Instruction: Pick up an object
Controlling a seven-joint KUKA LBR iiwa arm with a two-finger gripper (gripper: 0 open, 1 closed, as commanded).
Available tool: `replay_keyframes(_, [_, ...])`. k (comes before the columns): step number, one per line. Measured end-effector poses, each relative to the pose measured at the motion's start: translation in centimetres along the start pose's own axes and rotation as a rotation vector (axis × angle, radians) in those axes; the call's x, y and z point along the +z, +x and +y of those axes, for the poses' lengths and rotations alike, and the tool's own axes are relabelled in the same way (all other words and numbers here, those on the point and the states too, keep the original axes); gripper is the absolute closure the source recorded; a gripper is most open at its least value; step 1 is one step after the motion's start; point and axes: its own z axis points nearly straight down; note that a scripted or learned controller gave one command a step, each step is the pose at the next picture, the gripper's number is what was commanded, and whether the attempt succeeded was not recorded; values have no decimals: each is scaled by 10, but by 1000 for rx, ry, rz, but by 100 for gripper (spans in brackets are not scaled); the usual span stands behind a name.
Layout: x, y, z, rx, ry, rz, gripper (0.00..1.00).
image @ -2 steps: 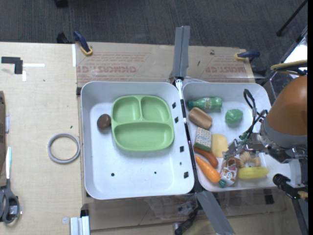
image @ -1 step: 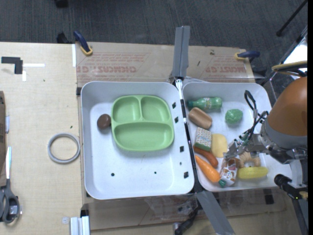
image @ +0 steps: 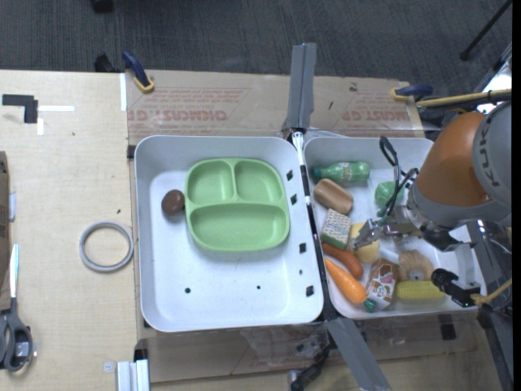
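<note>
- Toy food pile (image: 366, 255) in right bin (image: 342, 147), frame's lower right.
- My jaws (image: 368, 236) just above it; can't tell their opening.
- Descend straight, target one item.

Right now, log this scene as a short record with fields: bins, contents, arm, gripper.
left bin: green divided tray; small brown round object beside the tray's left edge
right bin: green bottle, bread roll, carrot, corn cob, other toy foods
arm: reaching over the right bin
gripper: low among the food items; grasp not discernible
bench, left of bins: grey ring
</note>
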Motion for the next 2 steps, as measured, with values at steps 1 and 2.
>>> replay_keyframes(1, [-1, 11, 59, -151, -2, -3, 0])
replay_keyframes(2, [-1, 11, 2, -103, -1, 0, 0])
